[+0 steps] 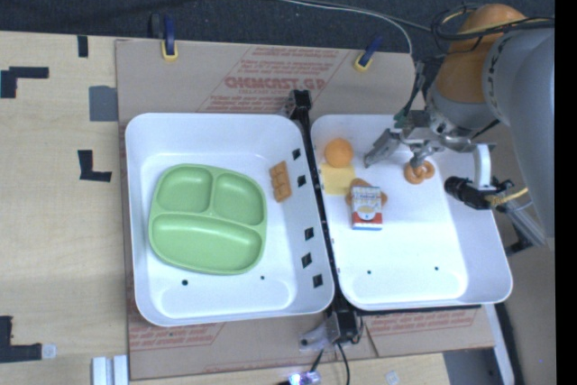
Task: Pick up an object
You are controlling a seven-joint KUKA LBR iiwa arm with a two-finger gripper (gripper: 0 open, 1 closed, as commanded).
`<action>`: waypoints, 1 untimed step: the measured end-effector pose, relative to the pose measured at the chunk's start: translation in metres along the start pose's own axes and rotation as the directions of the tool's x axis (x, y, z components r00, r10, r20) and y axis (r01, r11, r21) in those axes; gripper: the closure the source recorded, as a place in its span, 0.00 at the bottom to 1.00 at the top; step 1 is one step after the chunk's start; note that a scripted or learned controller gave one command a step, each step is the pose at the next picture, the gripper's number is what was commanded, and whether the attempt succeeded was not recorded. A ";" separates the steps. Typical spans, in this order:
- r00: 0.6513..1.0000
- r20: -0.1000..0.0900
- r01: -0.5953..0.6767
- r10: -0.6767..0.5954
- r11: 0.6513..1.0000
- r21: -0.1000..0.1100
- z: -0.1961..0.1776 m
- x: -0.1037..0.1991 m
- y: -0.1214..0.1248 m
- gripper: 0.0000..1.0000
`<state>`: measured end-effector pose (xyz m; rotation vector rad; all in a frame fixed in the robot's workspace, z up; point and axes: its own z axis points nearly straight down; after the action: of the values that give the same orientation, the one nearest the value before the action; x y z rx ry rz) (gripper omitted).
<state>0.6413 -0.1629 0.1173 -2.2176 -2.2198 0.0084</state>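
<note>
In the right bin [451, 275] lie an orange ball [338, 151], a pale yellow block [334, 181] just below it, a small red-and-white box [366, 210] with a brown piece at its top, and a small orange ring-shaped piece [417, 172]. My gripper [394, 160] hangs low over the upper part of this bin, its fingers spread apart and open. One fingertip [370, 159] points toward the ball from the right, and the other is just above the orange ring. I see nothing held between them.
The left bin [144, 140] holds a green divided plate [207, 218] and a small orange-brown waffle-like piece [281, 181] near its right wall. A black divider with clips [311, 194] runs between the bins. The arm's grey body [523, 95] looms over the right bin's right edge.
</note>
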 end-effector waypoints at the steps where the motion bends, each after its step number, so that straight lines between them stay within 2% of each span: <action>1: 1.000 0.000 0.002 -0.002 1.000 -0.004 -0.014 0.001 0.001 1.00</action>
<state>0.6427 -0.1621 0.1310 -2.2176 -2.2244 0.0042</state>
